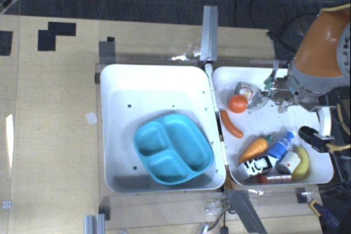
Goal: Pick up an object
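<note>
camera view: the gripper (256, 100) hangs low over the right bin (329, 172), beside an orange ball (238, 103), likely lining up a grab; whether it is wide or narrow cannot be told. just beside them, a red chili (231, 124) lies with its long axis running from upper left to lower right. 1 blue tray (173, 148) sits in the left bin (118, 118).

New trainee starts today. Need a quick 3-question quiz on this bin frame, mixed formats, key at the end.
1. True or false: the blue divided plate lies in the left bin.
2. The orange ball sits nearest to: A) the pincer, B) the banana, C) the blue bottle.
3. Which bin holds the carrot?

Key: 1 true; 2 A; 3 the right bin.
</note>
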Robot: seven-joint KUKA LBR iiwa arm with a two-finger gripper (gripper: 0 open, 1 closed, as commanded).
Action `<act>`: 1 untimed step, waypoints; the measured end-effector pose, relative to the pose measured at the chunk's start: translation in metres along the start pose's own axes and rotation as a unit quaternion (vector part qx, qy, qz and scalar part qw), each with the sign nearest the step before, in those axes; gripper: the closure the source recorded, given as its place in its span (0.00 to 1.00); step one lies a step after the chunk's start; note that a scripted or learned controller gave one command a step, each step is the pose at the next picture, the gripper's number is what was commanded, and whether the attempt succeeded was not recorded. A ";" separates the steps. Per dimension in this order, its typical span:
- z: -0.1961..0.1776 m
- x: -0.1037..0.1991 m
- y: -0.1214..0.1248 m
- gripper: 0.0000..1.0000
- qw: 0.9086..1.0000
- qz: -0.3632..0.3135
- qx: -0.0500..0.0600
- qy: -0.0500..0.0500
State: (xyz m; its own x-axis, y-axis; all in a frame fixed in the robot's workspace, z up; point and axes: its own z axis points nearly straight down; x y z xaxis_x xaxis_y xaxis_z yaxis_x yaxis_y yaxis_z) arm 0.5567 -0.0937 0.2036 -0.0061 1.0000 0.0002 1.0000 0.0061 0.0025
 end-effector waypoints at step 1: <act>0.114 -0.016 -0.043 0.00 0.998 -0.069 -0.006 -0.001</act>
State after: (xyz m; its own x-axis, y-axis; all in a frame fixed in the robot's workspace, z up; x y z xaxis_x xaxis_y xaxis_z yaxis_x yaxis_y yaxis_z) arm 0.5138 -0.1096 0.0897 -0.1432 0.9897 -0.0035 0.9896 0.1432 0.0136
